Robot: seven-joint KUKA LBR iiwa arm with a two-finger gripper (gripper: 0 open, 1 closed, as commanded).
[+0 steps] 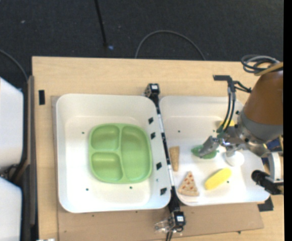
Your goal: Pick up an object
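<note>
Camera view: two white bins are seen side by side. A green tray [120, 152] lies in the left bin [68, 185]. The gripper [209, 147] is held low in the right bin [186, 112], on the far side of the divider from the green tray. Whether it is spread or pinched cannot be told. A green thing [206, 152] is seen right at its tip, but a hold on it cannot be seen. A yellow thing [218, 178], a pizza slice toy [188, 184] and a tan piece [174, 157] lie close by. The green thing could be pushed away or dropped if it is only touched. The white round thing [234, 158] just beside could be bumped too.
</note>
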